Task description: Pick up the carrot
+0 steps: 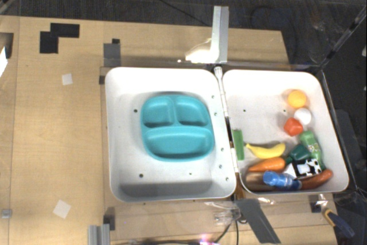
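Observation:
The carrot, orange and lying on its side, rests near the front of the right bin. A yellow banana lies just behind it, and a blue bottle-shaped toy lies just in front of it. To the carrot's right stands a dark green item beside a black-and-white patterned block.
The left bin holds a teal divided plate. In the right bin there are also an orange ball, a red-and-white item, a green bottle, a green strip and a brown-red sausage.

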Motion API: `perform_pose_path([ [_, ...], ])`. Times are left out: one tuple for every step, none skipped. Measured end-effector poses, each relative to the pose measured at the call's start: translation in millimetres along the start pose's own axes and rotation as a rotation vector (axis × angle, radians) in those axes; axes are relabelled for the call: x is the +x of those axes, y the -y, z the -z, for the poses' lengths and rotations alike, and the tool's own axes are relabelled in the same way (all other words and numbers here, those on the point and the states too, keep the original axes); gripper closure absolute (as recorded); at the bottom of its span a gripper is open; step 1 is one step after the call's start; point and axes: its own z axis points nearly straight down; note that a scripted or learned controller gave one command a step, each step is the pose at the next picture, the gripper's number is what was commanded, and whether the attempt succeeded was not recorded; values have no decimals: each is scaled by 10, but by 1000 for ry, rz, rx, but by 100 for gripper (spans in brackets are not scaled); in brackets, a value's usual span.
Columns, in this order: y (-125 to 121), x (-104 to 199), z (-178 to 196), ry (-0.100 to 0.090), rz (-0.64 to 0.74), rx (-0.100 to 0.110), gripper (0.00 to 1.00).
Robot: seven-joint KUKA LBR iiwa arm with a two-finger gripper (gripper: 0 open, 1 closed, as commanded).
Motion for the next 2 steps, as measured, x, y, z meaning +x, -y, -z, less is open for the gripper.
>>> perform_pose_path([
  [-183, 654, -1017, -3, -39, -1, 0],
  [-69, 647, -2849, -9, -96, 0, 0],
])
